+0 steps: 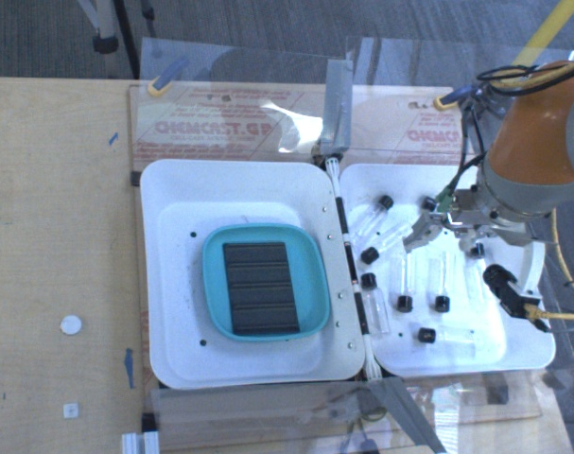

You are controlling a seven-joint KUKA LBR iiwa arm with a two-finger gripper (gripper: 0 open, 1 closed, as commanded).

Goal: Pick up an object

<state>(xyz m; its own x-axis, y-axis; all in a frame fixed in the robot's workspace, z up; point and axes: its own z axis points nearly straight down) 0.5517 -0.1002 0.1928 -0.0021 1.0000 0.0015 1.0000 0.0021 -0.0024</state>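
Observation:
Several clear vials with black caps lie scattered in the right white bin point(528, 348). One vial point(376, 212) rests near the bin's back left, another vial point(403, 287) and its neighbour point(441, 287) lie in the middle, and one vial point(443, 335) sits toward the front. My gripper point(422, 233) hangs low over the middle of this bin, just right of a vial point(381, 246) by the divider, and nothing shows in its grasp. The grey arm with its orange band point(542, 130) comes in from the right.
The left white bin point(168, 253) holds a teal tray point(216, 272) with a black ribbed insert point(260, 288). A clear panel with red print point(220, 126) stands behind both bins. A small white disc point(71, 325) lies on the wooden bench at the left.

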